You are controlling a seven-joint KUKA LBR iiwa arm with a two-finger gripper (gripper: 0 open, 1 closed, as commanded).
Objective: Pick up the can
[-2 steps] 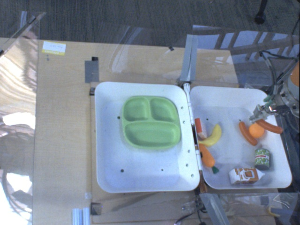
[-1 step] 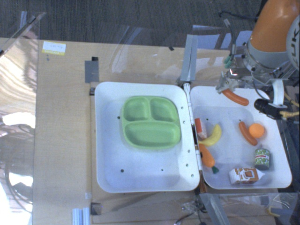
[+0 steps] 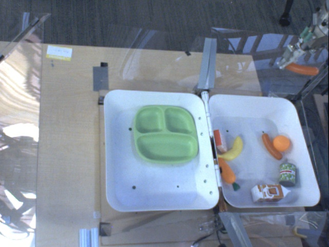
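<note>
The can [image 3: 288, 174] is small, with a green label and a dark top. It stands upright near the right wall of the right bin [image 3: 257, 103], toward the front. My gripper [image 3: 286, 60] is high at the upper right, beyond the far right corner of that bin and well away from the can. The orange band [image 3: 303, 69] of the arm shows just beside it. Nothing is seen held in the gripper.
Around the can lie a brown-and-white carton [image 3: 268, 192], an orange [image 3: 281, 143], a sausage [image 3: 271, 145], a banana [image 3: 232, 149], a carrot [image 3: 227, 173] and a small red-and-white stick [image 3: 219, 140]. The left bin [image 3: 118, 189] holds a green divided plate [image 3: 165, 135].
</note>
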